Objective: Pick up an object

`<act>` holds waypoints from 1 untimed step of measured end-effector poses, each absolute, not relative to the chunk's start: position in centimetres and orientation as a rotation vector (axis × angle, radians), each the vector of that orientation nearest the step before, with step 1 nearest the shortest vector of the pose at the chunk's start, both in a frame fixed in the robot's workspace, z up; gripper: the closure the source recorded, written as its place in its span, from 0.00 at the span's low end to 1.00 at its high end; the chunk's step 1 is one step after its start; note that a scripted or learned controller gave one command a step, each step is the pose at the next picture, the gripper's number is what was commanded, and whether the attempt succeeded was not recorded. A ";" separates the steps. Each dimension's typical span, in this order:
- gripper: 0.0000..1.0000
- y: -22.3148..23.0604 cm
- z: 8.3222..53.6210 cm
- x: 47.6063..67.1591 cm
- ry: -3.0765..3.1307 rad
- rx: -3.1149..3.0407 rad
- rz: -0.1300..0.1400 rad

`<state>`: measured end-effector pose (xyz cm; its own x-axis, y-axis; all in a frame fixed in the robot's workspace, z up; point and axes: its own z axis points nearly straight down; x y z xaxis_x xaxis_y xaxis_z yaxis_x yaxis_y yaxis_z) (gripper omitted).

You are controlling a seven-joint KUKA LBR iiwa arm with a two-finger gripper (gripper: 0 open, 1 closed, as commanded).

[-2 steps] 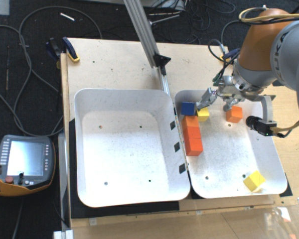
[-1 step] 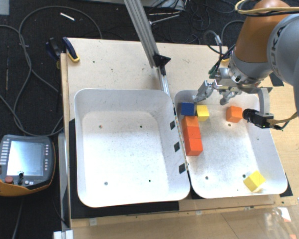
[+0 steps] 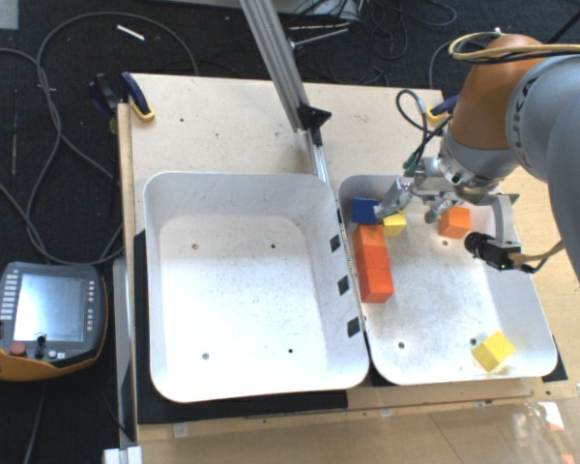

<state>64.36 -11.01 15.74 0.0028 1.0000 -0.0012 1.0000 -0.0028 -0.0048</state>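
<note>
A: What lay in the right bin (image 3: 522, 303)?

B: A long orange block (image 3: 373, 262) sat near its left wall. At that block's far end a blue block (image 3: 364, 210) touched it, with a small yellow cube (image 3: 394, 223) just beside. A small orange cube (image 3: 454, 221) sat to the block's right, and a yellow block (image 3: 492, 350) lay well apart, toward the near right corner.

A: And the hand (image 3: 427, 193)?

B: It hung above the bin, between the yellow cube and the orange cube. I couldn't tell its state.

A: The left bin (image 3: 174, 201)?

B: White, speckled, beside the orange block's bin on the counter (image 3: 222, 124).
</note>
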 end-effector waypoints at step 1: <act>0.00 -11.4 11.8 64.1 -2.235 -2.228 -0.016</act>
<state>64.14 -11.36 11.84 -0.0031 1.0000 -0.0033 0.9998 0.0032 0.0172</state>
